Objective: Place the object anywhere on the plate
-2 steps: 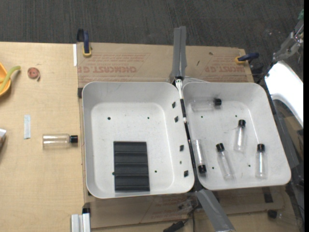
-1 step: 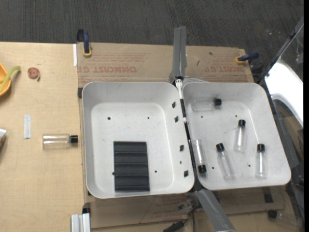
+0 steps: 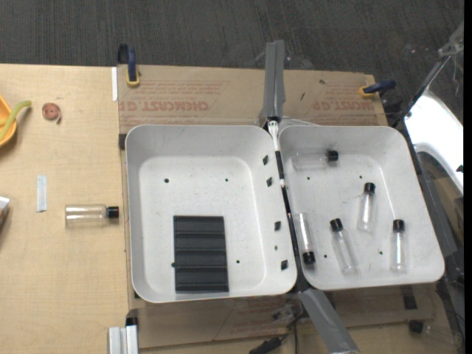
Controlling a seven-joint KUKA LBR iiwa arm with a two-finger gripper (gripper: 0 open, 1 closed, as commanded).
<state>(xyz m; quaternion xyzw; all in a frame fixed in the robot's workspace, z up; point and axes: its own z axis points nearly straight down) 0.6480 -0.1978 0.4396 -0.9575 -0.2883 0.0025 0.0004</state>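
- You cannot tell whether the gripper is open or closed; what you see of the robot is a white curved part (image 3: 435,120) cut off at the right edge of the frame, too partial to identify.
- The plate is the black ribbed plate (image 3: 200,254) lying flat in the left bin (image 3: 144,198), toward its front edge and a little left of centre.
- The task's things are five clear vials with black caps, all lying on the floor of the right bin (image 3: 413,198), apart from the plate.
- One vial (image 3: 316,158) lies crosswise near the back edge; its clear body is hard to make out against the white.
- One vial (image 3: 304,236) lies along the bin's left wall, cap toward the front.
- Three vials lie toward the front right: one (image 3: 341,244) near the middle, one (image 3: 366,206) behind it, one (image 3: 398,245) closest to the right wall.
- Outside the bins, on the wooden bench top (image 3: 59,286), another capped vial (image 3: 90,213) lies just left of the left bin.
- At the bench's left edge an orange and green object (image 3: 9,120) is cut off; a small reddish disc (image 3: 50,111) sits near it, and a pale strip (image 3: 41,194) lies farther forward.
- The bins rest on a cardboard sheet (image 3: 192,98) held by clamps, one blue (image 3: 127,63) at the back left and another (image 3: 375,89) at the back right.
- Beyond the bench you see dark grey carpet (image 3: 221,13).
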